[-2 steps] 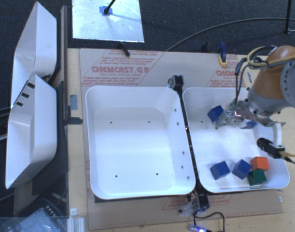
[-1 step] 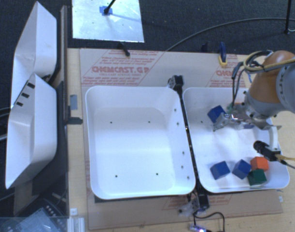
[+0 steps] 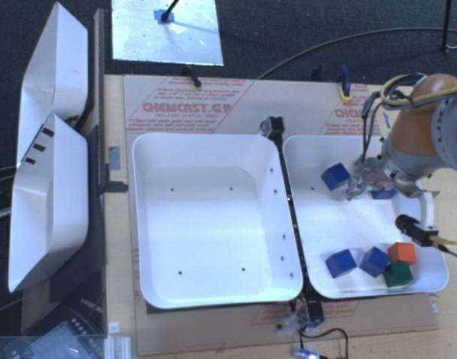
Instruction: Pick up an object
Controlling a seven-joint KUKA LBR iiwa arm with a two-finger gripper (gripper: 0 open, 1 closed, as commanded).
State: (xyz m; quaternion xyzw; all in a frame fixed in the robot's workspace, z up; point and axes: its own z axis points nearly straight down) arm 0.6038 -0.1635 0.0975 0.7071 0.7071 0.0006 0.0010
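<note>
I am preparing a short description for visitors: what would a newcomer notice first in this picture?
First, the grey arm with its orange band, reaching from the right into the right bin. Its gripper is low beside a blue cube. Next, the cluster at that bin's near edge: two blue cubes, an orange cube, a green cube.

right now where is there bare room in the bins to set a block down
The left bin offers bare floor wall to wall. The right bin has a free patch at its left-centre; its near-right corner is crowded with blocks, and the gripper works its far side.
</note>
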